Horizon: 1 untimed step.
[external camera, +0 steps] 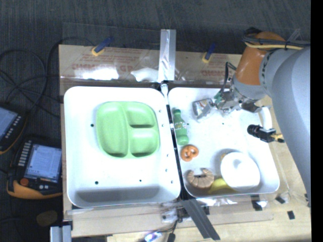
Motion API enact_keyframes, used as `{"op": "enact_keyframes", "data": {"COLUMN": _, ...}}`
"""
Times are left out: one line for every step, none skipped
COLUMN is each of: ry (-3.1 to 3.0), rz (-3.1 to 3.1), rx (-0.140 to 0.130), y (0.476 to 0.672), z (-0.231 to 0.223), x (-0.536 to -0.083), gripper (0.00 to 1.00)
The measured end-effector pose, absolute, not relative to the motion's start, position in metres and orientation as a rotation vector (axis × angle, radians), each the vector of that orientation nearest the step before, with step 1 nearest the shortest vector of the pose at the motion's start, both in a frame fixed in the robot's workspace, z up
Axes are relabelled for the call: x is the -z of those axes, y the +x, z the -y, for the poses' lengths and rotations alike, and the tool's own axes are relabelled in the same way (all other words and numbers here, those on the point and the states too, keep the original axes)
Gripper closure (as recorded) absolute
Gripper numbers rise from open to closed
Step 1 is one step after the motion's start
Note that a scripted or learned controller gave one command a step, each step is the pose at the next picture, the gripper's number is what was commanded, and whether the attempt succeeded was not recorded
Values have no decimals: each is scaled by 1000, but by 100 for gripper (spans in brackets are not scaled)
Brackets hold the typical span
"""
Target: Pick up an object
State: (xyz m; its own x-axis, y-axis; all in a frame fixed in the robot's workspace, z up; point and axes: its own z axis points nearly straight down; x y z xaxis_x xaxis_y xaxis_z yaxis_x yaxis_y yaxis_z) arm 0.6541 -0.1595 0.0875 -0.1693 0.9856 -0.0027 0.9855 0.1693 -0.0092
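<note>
My gripper point(201, 109) hangs low over the back part of the right bin point(222, 92), with the arm reaching in from the right. A green bottle-like object point(179, 127) lies along that bin's left wall, just left of and below the gripper. Nearer the front sit an orange pretzel-shaped toy point(189, 152) and a brown croissant-like piece point(200, 178). A yellow item point(218, 186) is partly hidden under a white round bowl point(239, 169). I see nothing held in the gripper.
The left bin point(81, 175) holds a green divided plate point(127, 128). A metal divider strip point(167, 54) stands behind the bins, between them. Bare bin floor lies between the gripper and the white bowl.
</note>
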Motion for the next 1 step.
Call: {"op": "enact_keyframes", "data": {"ry": -1701, "rz": 2656, "rx": 2, "y": 602, "z": 120, "x": -90, "gripper": 0}}
